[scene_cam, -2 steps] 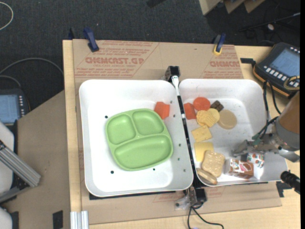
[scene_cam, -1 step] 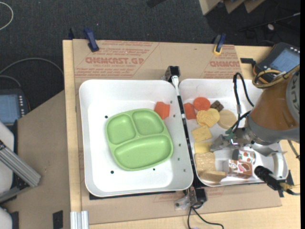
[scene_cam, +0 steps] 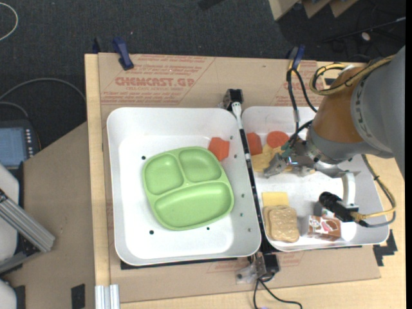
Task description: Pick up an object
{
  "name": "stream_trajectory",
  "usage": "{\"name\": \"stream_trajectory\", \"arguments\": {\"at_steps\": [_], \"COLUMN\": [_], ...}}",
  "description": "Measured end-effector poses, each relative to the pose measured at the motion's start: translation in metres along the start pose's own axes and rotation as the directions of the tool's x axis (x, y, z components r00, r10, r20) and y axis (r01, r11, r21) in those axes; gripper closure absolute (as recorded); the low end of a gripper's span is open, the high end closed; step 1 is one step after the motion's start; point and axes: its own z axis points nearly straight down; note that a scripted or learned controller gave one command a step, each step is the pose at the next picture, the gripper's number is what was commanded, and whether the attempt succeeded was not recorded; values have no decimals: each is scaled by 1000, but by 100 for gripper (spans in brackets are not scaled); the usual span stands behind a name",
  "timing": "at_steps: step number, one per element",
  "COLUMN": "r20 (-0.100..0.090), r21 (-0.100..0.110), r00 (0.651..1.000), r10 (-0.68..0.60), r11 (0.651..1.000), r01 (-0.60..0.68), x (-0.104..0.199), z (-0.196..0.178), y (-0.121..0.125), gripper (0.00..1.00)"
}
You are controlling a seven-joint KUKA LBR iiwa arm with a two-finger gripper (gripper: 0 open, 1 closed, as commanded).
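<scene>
My gripper (scene_cam: 280,164) is low in the right bin (scene_cam: 370,237), near its far left part, right over a yellow piece (scene_cam: 261,161). Just beyond it lie two orange-red pieces (scene_cam: 255,142) (scene_cam: 278,138). Toward the front of the same bin rest a pale yellow slice (scene_cam: 275,199), a tan toast-like piece (scene_cam: 283,224) and a small brown and red packet (scene_cam: 326,226). The wrist hides whatever lies directly under it.
The left bin (scene_cam: 122,192) holds a green divided plate (scene_cam: 187,187) and an orange block (scene_cam: 219,149) at the plate's far right corner. The grey arm with its orange band (scene_cam: 338,118) covers the right bin's far right part. A raised rim (scene_cam: 248,172) divides the two bins.
</scene>
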Motion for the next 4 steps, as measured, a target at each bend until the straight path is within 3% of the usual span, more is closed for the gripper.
{"name": "stream_trajectory", "arguments": {"at_steps": [1, 2, 3, 4], "r20": [-1, -1, -2, 1], "r21": [12, 7, 7, 5], "r00": [1000, 1000, 1000, 1000], "r10": [-3, 6, 3, 2], "r11": [1000, 1000, 1000, 1000], "r01": [3, -6, -3, -2], "x": [-28, -60, -46, -47], "z": [0, 0, 0, -11], "y": [104, 85, 73, 74], "gripper": [0, 0, 0, 100]}}
